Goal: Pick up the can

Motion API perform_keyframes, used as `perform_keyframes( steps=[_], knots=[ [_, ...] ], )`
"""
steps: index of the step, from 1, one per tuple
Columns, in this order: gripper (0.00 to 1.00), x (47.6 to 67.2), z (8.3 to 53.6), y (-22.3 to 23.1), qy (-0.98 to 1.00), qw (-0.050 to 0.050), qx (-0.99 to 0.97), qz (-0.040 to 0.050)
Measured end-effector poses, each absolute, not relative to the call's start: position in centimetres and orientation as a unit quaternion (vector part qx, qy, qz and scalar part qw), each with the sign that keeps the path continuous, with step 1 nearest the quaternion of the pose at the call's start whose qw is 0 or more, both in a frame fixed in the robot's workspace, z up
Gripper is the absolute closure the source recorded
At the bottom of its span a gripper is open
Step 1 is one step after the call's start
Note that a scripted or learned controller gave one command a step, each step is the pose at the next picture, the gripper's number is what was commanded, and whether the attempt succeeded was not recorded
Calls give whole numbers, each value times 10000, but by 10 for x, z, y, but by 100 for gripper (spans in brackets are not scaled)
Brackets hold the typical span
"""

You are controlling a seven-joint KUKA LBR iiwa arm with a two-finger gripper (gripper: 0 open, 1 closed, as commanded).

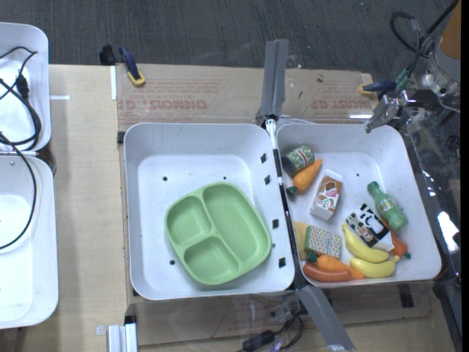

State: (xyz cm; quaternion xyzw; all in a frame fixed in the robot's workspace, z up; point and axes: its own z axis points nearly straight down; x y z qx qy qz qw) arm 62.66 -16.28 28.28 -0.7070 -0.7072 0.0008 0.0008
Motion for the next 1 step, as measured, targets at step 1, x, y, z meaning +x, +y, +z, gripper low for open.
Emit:
perform_keyframes(
  steps=[1],
  knots=[
    [0,576,159,-148,-6693,14,-7430,15]
  ],
)
